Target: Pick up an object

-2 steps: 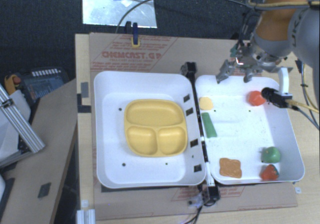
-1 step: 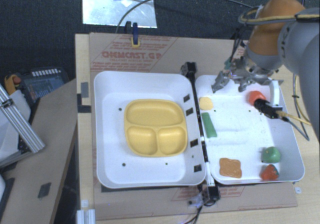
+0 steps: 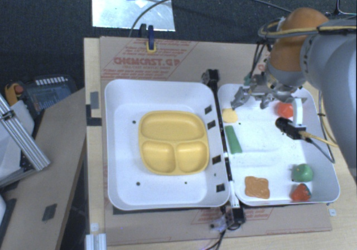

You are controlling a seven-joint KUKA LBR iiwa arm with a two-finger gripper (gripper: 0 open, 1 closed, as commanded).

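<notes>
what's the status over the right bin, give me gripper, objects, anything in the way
Gripper low over right bin, far end. Pale yellow piece just beside it, not held. Green stick and orange piece close by. Yellow tray sits in left bin.

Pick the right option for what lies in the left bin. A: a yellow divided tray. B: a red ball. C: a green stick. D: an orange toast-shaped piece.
A: the yellow divided tray lies in the middle of the left bin, while the green stick and the orange toast-shaped piece lie in the right bin.
</notes>
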